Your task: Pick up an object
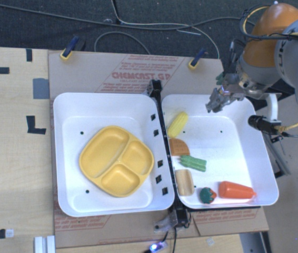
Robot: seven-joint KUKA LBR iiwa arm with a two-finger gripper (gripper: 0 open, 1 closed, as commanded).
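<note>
Nearest the camera, an orange carrot [236, 190] and a small strawberry-like piece [207, 195] are lying against the right bin [262, 157] front wall, risking a finger strike on the rim. Toy corn [178, 123], a bread slice [179, 147], a green pod [193, 163] and a tan block [184, 182] are crowding the divider. The gripper [216, 103] is hovering over the bin's far edge, carrying nothing; its opening I cannot tell. Open floor is lying mid-bin.

Dark grey carpet [43, 20] runs along the 12 o'clock side, black cables [138, 22] snaking over it. Light wood bench [12, 157] at 9 o'clock, with a printed cardboard sheet [133, 73] clamped by blue-and-yellow clips [69, 47].
</note>
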